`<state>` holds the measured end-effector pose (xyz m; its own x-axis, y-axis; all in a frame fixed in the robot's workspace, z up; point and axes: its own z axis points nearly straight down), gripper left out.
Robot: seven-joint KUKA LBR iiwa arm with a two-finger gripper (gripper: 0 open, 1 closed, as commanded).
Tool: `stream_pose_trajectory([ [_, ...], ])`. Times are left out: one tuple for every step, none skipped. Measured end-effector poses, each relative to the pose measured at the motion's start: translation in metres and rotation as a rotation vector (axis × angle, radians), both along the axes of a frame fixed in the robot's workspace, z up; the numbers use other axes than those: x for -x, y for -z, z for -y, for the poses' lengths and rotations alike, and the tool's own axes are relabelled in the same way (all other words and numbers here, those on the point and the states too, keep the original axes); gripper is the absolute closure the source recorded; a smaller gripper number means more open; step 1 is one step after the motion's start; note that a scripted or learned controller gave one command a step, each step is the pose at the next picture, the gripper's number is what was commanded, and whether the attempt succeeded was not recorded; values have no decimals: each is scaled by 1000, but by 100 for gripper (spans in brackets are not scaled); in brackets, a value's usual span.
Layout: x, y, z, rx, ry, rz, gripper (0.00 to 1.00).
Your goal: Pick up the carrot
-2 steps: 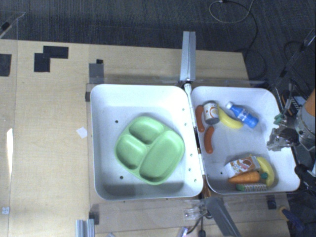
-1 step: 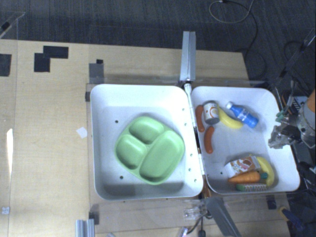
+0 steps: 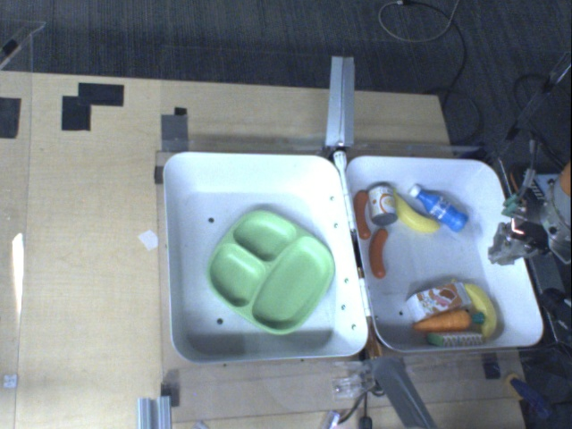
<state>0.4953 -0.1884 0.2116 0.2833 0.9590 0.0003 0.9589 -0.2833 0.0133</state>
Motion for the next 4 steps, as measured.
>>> stream_pose_trajectory([
  [-2, -11, -1, 1, -5, 4, 100],
  [7, 3, -35, -5, 156, -9, 100],
  [5, -7, -36, -4, 148, -6, 100],
  [3, -17, -36, -4, 140, -3, 100],
])
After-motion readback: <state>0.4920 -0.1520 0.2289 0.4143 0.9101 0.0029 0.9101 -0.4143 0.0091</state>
